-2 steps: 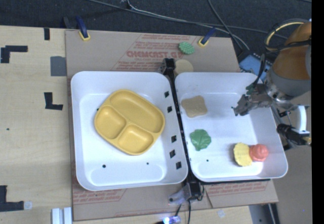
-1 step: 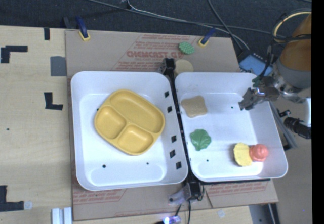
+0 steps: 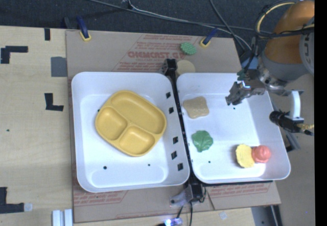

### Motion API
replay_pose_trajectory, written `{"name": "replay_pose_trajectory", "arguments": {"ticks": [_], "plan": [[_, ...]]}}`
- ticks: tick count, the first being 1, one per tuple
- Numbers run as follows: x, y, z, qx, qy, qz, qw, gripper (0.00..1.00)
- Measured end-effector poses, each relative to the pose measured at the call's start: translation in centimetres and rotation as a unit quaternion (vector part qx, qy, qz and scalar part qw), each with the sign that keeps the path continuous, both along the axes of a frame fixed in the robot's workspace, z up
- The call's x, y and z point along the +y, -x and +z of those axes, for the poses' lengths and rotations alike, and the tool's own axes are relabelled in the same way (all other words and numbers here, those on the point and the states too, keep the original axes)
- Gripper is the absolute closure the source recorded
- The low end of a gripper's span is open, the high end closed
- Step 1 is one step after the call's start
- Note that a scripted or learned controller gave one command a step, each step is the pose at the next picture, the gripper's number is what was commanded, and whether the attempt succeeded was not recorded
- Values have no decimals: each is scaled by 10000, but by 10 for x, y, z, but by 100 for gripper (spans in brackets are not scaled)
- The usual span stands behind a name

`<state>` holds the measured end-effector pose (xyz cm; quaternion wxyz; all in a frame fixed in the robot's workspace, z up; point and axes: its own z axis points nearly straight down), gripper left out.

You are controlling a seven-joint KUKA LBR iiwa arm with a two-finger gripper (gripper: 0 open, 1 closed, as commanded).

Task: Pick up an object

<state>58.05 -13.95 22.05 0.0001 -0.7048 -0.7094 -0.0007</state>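
Bins side by side on the bench (image 3: 30, 118): the left bin (image 3: 82, 133) carries a yellow divided tray (image 3: 131, 122), three compartments, turned at a slant and lying a little toward the bin's 12 o'clock side. The right bin (image 3: 230, 128) carries the loose pieces. A tan flat piece (image 3: 196, 107) lies at about 10 o'clock in that bin, close to the wall shared with the left bin. A green leafy piece (image 3: 202, 140) sits just below it, toward 7 o'clock, apart from the tan one. At 4 o'clock, near the bin's corner, a yellow piece (image 3: 244, 155) and a red-pink piece (image 3: 262, 153) lie touching each other, the yellow one on the 9 o'clock side of the pair.

The claw (image 3: 238, 94) hangs over the right bin at roughly 1 o'clock, above bare white floor, well apart from every piece; whether it is released or clenched cannot be told from this slant, and nothing shows in its grip. The arm (image 3: 288, 41), grey with its orange band, comes in from 3 o'clock.

Outside the bins, on the brown board (image 3: 117, 51) beneath them, a small green ridged piece (image 3: 188, 48) lies at 12 o'clock, beyond the bins' shared wall. A pale round piece (image 3: 186, 66) sits just below it, against the rim. Dark cables (image 3: 153, 13) run across the dark floor beyond the bench.
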Motion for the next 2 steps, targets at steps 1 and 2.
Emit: {"name": "replay_pose_trajectory", "arguments": {"ticks": [1, 2], "plan": [[48, -19, -7, 11, 5, -9, 10000, 100], [112, -31, -4, 8, -2, 5, 10000, 100]]}}
